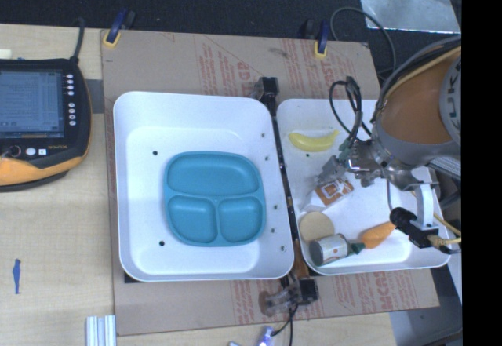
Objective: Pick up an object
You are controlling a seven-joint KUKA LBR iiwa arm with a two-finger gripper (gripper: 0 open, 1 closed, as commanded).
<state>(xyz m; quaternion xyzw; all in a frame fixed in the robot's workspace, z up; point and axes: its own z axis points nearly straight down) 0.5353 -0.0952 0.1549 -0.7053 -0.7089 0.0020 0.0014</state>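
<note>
The left bin (133, 180) holds a blue divided plate (213, 197), while the right bin (376, 258) holds a banana (312, 140), a carrot (376, 234), a can (328, 247) (lying sideways) and the gripper (339, 172) over a small packet (333, 191).

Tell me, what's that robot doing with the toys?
The arm reaches in over the right bin, where a banana, a carrot, a can and a small packet lie. Its gripper sits low beside the packet, but nothing looks lifted yet. The left bin holds a blue plate.
</note>
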